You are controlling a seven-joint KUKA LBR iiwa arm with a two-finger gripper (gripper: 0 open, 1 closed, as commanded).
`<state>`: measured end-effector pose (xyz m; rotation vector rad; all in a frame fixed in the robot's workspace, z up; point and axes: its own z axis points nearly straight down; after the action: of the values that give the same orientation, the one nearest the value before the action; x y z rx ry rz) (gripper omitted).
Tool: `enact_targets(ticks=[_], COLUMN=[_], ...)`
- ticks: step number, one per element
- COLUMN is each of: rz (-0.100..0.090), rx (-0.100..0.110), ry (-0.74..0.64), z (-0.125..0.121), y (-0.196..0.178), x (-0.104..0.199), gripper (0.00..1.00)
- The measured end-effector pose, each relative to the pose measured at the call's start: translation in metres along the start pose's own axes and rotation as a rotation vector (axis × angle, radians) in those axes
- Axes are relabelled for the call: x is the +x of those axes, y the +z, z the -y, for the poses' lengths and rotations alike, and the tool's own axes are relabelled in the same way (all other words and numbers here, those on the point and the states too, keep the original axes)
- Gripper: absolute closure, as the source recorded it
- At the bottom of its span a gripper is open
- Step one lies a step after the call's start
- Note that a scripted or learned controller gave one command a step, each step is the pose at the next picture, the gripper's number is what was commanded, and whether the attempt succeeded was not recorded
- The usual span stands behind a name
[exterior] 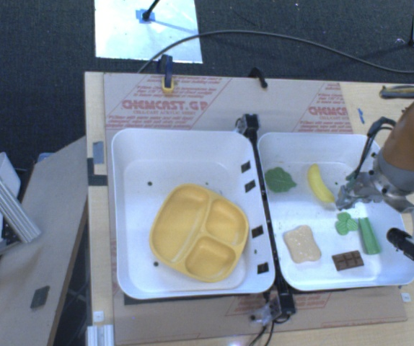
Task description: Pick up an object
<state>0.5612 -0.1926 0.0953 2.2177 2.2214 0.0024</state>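
Pincer beside one banana

A divided plate lies in the left bin; the right bin holds a banana.

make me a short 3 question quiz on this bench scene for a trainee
1. True or false: the yellow plastic divided tray lies in the left white bin.
2. Which toy food lies nearest the end effector in the right white bin? A) brown chocolate bar B) yellow banana C) tan bread slice
3. Fill in: the green leafy toy lies to the ____ of the banana in the camera view.

Key: 1 true; 2 B; 3 left.
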Motion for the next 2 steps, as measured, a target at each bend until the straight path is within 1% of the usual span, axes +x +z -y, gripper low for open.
enact_targets(ticks=[1,2], rz=[0.002,0.002], rx=[-0.003,-0.004], ry=[0.000,0.001], z=[-0.005,0.003], y=[-0.048,-0.104], x=[-0.009,-0.012], gripper=[1.00,1.00])
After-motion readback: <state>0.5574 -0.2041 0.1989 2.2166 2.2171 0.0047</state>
